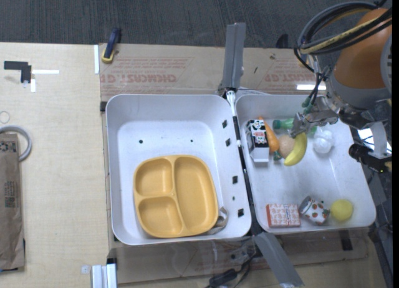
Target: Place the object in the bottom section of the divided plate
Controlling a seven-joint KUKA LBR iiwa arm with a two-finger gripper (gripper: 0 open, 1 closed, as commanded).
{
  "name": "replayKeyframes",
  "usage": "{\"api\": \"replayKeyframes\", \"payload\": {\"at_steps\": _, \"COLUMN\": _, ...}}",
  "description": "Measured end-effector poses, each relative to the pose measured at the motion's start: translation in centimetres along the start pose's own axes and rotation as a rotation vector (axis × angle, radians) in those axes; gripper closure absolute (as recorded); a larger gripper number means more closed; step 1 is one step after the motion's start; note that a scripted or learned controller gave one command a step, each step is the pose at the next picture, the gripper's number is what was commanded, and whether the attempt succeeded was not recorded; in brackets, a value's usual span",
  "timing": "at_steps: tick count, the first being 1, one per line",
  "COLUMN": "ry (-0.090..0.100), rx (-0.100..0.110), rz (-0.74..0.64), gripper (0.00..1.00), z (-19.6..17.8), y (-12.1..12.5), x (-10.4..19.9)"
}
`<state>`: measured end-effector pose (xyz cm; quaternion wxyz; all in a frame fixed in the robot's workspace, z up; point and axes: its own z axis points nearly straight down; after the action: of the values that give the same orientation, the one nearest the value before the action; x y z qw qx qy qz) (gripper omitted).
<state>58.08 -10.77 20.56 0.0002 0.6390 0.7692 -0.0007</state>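
Observation:
A yellow divided plate point(176, 196) with three sections lies in the left bin point(124, 118); nothing sits in its sections. My gripper point(307, 123) hangs over the upper middle of the right bin point(349, 181). It is directly above the top end of a yellow banana point(297, 150). The banana's upper tip meets the gripper's underside, and whether it is gripped is not visible. Beside the banana lie an orange carrot point(272, 138), a black-and-white milk carton point(257, 138) and a beige rounded object point(285, 146).
A green item point(285, 123) and a white lump point(323, 143) lie near the gripper. Along the right bin's front are a red box point(282, 215), a red-and-white item point(313, 211) and a lemon point(341, 209). A grey divider bar point(234, 56) stands between the bins.

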Motion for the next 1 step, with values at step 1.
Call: {"api": "replayKeyframes", "payload": {"at_steps": 1, "ry": -0.001, "rx": 0.002, "rz": 0.366, "gripper": 1.0, "z": 1.5, "y": 3.4, "x": 6.89}}
